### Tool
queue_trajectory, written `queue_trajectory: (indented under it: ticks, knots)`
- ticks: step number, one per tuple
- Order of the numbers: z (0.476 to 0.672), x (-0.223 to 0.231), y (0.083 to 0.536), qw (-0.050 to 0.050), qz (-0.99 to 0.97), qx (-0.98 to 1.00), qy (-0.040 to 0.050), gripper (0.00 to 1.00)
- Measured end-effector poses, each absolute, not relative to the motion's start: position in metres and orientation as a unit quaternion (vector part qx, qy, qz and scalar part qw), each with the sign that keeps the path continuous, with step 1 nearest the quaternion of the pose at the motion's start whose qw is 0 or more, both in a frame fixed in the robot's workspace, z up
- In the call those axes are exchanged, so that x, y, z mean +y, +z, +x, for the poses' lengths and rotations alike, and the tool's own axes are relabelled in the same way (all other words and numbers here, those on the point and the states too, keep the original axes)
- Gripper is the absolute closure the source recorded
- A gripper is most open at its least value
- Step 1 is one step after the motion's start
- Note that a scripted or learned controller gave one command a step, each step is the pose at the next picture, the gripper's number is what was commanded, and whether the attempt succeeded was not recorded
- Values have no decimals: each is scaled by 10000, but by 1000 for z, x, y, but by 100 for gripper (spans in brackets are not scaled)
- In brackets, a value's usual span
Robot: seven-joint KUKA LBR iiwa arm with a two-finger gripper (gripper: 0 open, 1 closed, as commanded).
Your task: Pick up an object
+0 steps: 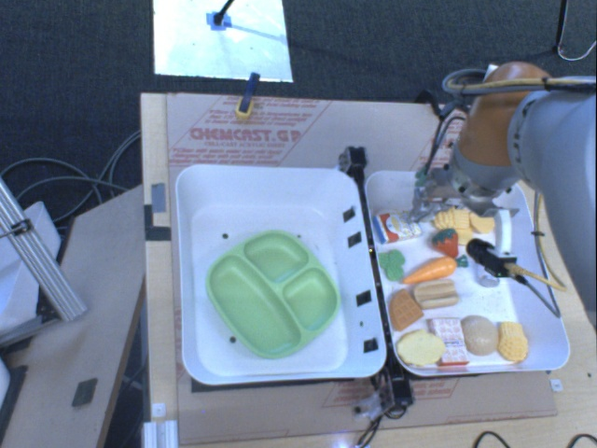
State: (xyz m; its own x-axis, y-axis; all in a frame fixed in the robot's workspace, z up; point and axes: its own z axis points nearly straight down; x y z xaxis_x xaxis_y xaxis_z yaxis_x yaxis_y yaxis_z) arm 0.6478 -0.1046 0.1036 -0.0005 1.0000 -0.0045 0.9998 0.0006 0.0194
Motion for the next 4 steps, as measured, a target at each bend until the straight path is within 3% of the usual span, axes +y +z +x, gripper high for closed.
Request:
queue_trajectory:
  ticks: [2, 4]
  knots:
    - [652, -104, 224, 33, 7055, 7087, 25, 100]
    - [590, -18, 228, -10, 7040, 7102, 7, 100]
